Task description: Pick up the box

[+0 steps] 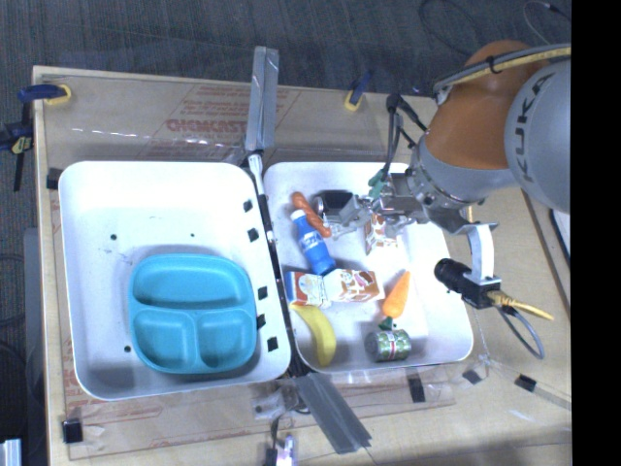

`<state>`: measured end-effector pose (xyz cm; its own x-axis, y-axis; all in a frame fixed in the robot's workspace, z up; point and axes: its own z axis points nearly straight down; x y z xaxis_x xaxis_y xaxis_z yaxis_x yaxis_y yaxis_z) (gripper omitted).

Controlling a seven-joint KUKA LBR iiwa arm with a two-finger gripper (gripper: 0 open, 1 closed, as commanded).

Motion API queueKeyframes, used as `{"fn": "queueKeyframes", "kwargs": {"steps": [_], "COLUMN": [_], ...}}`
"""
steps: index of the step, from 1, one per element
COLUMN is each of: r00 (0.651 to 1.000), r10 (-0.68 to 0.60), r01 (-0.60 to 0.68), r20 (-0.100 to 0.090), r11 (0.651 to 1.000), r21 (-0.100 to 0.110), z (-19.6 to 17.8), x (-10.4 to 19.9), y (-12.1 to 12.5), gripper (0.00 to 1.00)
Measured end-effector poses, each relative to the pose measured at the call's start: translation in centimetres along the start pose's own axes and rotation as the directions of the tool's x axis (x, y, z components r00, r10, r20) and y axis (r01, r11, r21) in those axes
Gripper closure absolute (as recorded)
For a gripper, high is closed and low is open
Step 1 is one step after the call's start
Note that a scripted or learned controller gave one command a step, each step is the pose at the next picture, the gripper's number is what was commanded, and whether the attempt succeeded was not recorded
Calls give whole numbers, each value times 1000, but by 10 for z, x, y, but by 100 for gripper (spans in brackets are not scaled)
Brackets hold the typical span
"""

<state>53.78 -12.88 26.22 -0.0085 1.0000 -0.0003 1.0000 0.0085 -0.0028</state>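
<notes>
The box [337, 286] is a small white carton with red and orange print. It lies flat in the right bin [441, 333], just in front of a blue bottle [313, 243] and behind a banana [317, 332]. My gripper [380, 221] hangs low over the back middle of the same bin, behind and to the right of the box and apart from it. The wrist and cables cover the gripper's tip, and nothing of the box is in it.
A carrot [395, 296] and a green can [388, 344] lie right of the box. An orange sausage-like piece [310, 212] and a dark object [335, 202] sit at the back, left of the gripper. The left bin [107, 221] holds a blue divided tray [194, 311].
</notes>
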Motion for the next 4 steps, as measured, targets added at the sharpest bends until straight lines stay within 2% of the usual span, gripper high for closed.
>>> {"fn": "queueKeyframes", "kwargs": {"steps": [1,2,3,4], "r00": [984,997,994,992], "r10": [-177,-78,-111,-122], "r01": [177,78,111,123], "r20": [3,13,8,21], "r11": [984,997,994,992], "r21": [-4,-25,-16,-40], "z": [133,154,158,156], "x": [20,16,20,23], "y": [-32,-15,-3,-14], "gripper": [0,0,0,0]}}
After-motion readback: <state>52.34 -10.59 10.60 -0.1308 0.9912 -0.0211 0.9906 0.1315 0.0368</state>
